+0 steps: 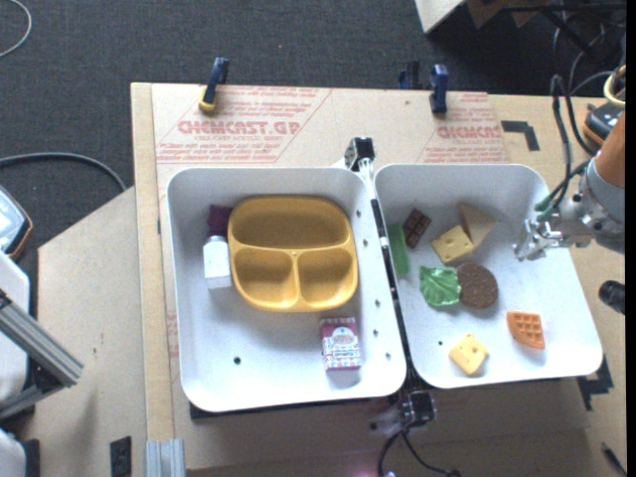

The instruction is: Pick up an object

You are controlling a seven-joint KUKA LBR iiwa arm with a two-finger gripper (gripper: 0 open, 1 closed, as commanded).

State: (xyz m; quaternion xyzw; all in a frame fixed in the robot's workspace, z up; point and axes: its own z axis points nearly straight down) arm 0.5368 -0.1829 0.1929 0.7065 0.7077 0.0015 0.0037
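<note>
Claw (529,243) is hanging over the right edge of the right bin (497,177), and from where I am standing I cannot tell how it is set; it is too small and blurred against the white wall. Nothing is showing in its grip, so I judge the pick is not yet done and the whole of it is still to come: choosing a piece, coming down on it, closing and lifting.

Any of the toy foods could be the object. Nearest to the claw are lying the brown patty (478,286) and the waffle (526,329), the waffle below it toward the front wall. A lettuce leaf (438,286) is touching the patty's left side. Above them a cheese wedge (452,243) is sitting beside a tan piece (478,225), with a chocolate bar (415,228) further left and a green strip (397,249) along the dividing wall. Another cheese cube (467,354) is resting alone near the front.

Further out, the left bin (189,296) is carrying a yellow tray (293,253), a white bottle (217,261) touching its left side, and a red carton (341,344) just below it. Both bins are sitting on the bench (298,127).
</note>
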